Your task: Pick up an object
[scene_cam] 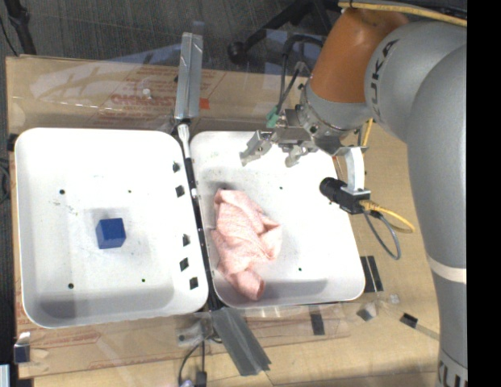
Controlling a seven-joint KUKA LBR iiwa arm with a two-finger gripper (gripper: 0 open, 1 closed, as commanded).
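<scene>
Nearest the camera, at the bottom of the frame, the desk (395,353) shows its tan surface with black tape marks and a grey bracket below the seam between the two bins.

Left bin (40,297): one blue cube (110,232) rests on the floor, left of centre in the frame, well apart from the walls.

Right bin (331,272): a pink cloth (240,240) lies crumpled against the bin's left wall, running from mid-frame down toward the lower rim. Nothing touches it.

My arm (419,119) enters from the right edge of the frame as a broad grey column, bends across the upper right, and ends in the orange band (347,55) above the wrist. The wrist points left and downward toward the far rim of the right bin.

My gripper (274,151) hangs at upper centre of the frame, over the far left corner of the right bin. Its two fingers (252,150) are spread wide with nothing between them. It stands above and apart from the pink cloth, and well apart from the blue cube.

A black fitting with a yellow cable (387,216) hangs beside the wrist, over the right bin's right side.
</scene>
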